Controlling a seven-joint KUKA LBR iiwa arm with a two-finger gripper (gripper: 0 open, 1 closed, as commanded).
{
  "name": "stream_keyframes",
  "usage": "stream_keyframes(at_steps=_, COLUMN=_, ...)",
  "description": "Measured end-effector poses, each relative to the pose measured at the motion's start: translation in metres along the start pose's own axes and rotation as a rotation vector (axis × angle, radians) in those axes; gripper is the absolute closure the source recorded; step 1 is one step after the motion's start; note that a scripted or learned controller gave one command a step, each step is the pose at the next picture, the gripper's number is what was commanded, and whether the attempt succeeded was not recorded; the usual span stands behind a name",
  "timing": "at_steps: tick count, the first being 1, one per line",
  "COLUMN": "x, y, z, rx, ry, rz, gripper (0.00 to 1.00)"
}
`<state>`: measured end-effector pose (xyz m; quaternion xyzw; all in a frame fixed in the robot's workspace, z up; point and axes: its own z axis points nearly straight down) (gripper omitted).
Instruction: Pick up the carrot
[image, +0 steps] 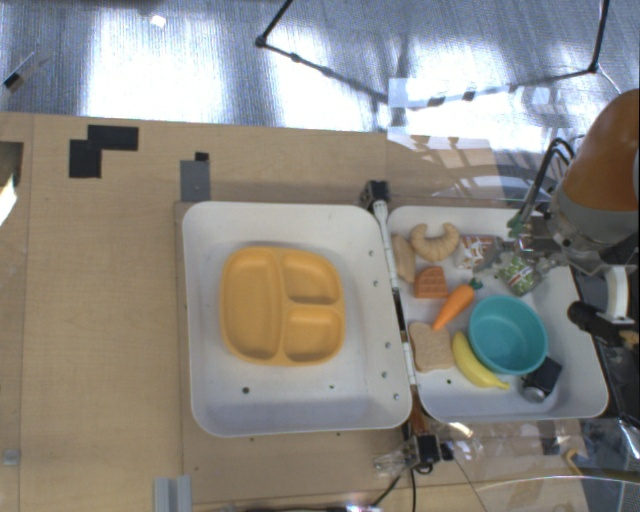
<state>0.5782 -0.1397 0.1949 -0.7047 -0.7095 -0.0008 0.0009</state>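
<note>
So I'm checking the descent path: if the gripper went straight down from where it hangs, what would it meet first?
Probably the bin floor near the teal bowl, not the carrot, which lies further left. The gripper height is unclear.

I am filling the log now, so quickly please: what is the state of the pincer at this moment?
Pincer: it cannot be told whether it is open or closed; it is at the far right side of the right bin, apart from the carrot.

A: What surface fills the lower scene?
B: A pale wood-grain counter (100, 330), bearing black square markers (100, 147) near its far left edge.
A: And beyond it?
B: Grey ribbed floor (200, 60), streaked with bright light patches and crossed by dark cables (320, 68).
</note>
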Motion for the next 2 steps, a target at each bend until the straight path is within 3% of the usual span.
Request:
stream_keyframes(at_steps=1, x=0.039, y=-0.019, z=0.105, rx=-0.012, ry=-0.003, rz=-0.190, gripper=0.00)
stream_keyframes(at_steps=2, x=0.039, y=-0.016, z=0.092, rx=-0.021, ry=-0.004, rz=-0.190, gripper=1.00)
